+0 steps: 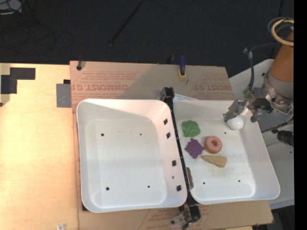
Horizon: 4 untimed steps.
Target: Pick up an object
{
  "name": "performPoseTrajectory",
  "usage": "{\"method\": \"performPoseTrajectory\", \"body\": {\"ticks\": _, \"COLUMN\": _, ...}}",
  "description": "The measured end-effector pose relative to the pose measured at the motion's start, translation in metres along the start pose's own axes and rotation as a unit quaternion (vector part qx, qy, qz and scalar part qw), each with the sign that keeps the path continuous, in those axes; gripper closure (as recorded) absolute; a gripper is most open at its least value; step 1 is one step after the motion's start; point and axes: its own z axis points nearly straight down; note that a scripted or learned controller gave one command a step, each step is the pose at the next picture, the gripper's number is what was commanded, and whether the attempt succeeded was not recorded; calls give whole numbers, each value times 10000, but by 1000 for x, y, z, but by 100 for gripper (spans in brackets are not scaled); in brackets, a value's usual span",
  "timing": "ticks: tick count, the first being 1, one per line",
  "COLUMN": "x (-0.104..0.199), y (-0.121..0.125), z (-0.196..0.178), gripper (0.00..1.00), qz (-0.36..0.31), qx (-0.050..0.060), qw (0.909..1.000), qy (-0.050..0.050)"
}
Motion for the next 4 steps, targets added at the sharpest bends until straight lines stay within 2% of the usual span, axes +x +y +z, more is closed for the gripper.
{"method": "performPoseTrajectory", "body": {"ticks": 1, "x": 31, "y": -3, "z": 119, "gripper": 0, "qz": -2, "qx": 14, "qw": 10000, "qy": 10}}
{"method": "performPoseTrajectory", "body": {"ticks": 2, "x": 70, "y": -16, "z": 171, "gripper": 0, "qz": 3, "qx": -39, "qw": 10000, "qy": -25}}
{"method": "performPoseTrajectory", "body": {"ticks": 3, "x": 65, "y": -14, "z": 156, "gripper": 100, "qz": 42, "qx": -67, "qw": 10000, "qy": -51}}
{"method": "performPoseTrajectory", "body": {"ticks": 4, "x": 100, "y": -19, "z": 70, "gripper": 100, "qz": -5, "qx": 2, "qw": 10000, "qy": 7}}
